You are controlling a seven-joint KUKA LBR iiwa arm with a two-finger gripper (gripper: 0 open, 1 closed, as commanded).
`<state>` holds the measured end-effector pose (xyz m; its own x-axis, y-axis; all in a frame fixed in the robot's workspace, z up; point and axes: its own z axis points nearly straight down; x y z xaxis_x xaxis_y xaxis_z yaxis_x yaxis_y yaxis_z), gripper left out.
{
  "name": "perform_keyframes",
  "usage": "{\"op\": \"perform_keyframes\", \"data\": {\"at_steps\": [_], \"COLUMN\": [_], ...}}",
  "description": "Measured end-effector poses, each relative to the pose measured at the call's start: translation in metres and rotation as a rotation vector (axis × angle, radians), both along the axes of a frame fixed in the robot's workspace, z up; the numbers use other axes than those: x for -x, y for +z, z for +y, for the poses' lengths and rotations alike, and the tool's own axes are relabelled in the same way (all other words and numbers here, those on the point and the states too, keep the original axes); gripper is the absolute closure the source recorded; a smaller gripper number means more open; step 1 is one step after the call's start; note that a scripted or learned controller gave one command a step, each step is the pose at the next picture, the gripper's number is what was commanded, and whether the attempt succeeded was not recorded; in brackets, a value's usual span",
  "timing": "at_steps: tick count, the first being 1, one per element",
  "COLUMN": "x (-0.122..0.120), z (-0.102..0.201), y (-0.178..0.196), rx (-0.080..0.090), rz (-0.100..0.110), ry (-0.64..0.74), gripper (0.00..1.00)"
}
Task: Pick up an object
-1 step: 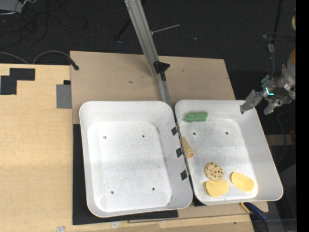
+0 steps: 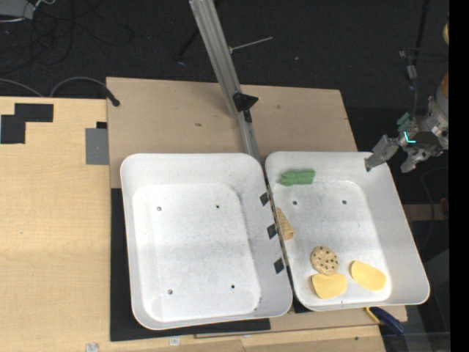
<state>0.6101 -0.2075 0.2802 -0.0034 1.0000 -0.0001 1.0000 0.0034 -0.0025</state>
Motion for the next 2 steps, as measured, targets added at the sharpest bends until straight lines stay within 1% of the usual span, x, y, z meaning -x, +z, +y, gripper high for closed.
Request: {"op": "perform_keyframes", "data": {"at_steps": [1, 2], "x": [0.000, -0.004], "z": [-0.007, -0.004], "y": [-0.061, -0.124], "rx": [-0.002, -0.003], "rz": [0.005, 0.005], "ry": [-0.004, -0.004], "gripper": [0.00, 0.00]}}
